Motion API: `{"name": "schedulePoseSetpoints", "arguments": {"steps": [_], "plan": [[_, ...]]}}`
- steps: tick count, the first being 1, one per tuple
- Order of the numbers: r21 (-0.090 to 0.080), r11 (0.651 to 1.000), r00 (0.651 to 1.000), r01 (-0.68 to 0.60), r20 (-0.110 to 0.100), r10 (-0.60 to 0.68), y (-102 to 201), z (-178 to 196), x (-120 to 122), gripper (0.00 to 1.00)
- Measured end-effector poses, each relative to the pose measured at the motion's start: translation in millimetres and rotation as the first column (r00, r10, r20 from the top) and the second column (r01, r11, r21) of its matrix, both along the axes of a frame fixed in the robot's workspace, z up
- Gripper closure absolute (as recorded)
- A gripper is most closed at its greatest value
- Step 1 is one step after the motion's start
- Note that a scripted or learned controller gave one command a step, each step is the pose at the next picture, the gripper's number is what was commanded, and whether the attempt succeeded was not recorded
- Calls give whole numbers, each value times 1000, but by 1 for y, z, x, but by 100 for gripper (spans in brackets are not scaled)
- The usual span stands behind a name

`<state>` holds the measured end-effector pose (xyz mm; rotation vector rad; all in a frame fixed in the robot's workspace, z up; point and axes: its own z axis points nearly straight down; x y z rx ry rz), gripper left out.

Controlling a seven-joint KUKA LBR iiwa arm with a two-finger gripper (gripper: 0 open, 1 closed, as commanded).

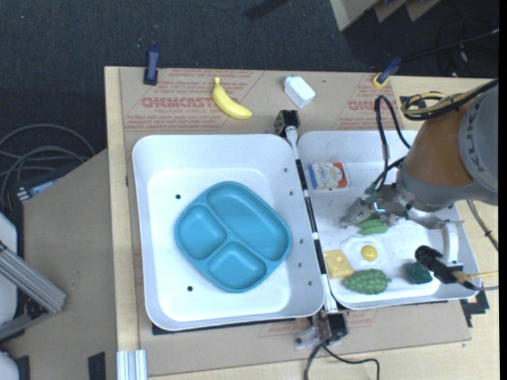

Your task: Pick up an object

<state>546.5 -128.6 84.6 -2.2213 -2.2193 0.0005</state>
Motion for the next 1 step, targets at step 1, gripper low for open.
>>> {"name": "schedulePoseSetpoints", "arguments": {"steps": [1], "plan": [[-1,1000,1000,1,2,-1,0,10,0,100]]}}
